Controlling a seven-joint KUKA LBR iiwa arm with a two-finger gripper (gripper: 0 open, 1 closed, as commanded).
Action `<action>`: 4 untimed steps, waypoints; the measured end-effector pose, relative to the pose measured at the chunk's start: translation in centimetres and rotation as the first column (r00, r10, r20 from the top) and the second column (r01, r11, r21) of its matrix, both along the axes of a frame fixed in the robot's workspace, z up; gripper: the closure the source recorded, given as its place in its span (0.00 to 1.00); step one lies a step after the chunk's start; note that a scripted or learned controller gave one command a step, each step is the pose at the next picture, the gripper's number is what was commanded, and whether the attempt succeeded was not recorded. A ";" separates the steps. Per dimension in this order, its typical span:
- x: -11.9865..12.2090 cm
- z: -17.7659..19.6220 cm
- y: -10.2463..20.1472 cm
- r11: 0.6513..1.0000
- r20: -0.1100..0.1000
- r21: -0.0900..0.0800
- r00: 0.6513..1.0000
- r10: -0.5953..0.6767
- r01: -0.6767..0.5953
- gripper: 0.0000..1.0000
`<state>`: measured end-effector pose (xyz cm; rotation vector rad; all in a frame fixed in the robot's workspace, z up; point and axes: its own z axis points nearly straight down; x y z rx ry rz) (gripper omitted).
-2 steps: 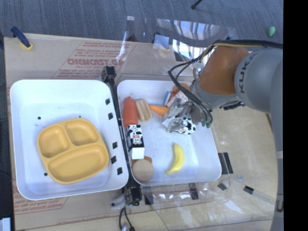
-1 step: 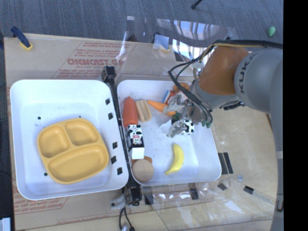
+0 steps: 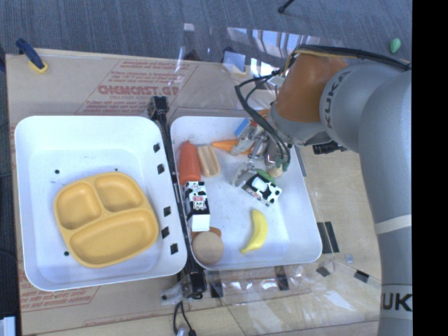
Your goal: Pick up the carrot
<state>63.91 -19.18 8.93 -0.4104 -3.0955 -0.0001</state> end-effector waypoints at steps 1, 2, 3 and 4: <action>0.6 0.0 4.4 1.000 -0.006 -0.006 1.000 0.007 -0.007 0.00; 1.0 1.2 4.5 1.000 0.012 -0.007 1.000 0.012 -0.012 1.00; 0.7 1.0 4.5 1.000 0.000 -0.006 1.000 0.013 -0.013 0.00; 1.0 2.2 4.5 1.000 0.008 -0.008 1.000 0.017 -0.017 1.00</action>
